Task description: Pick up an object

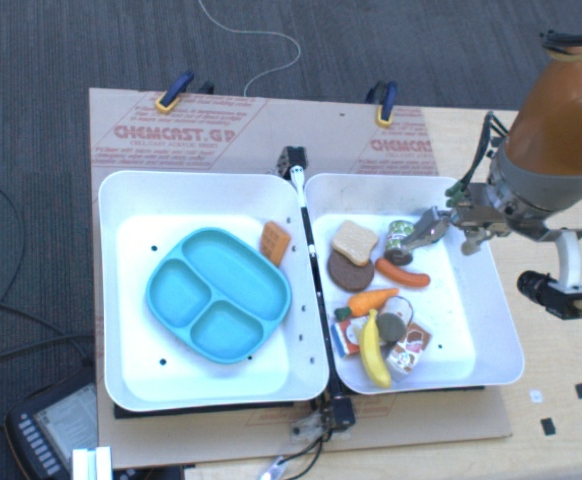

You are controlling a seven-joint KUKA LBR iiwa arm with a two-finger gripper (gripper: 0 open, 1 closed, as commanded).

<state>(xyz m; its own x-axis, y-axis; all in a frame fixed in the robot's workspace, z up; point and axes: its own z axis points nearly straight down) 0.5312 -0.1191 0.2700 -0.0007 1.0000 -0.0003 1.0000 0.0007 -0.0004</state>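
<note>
The gripper (429, 226) hangs over the right bin (491, 308), at about two o'clock from the pile of toy food, just beside the green can (401, 234). I cannot tell how it is set. This looks like the approach step; next it should descend squarely onto the can.

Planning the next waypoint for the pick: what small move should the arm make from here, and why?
Probably lower the tool a little, down and left toward the small green can. The tool sits over the upper right part of the right white bin, with the can just off its tip and the red sausage below. Nothing shows between its fingers, so no pick has begun.
</note>
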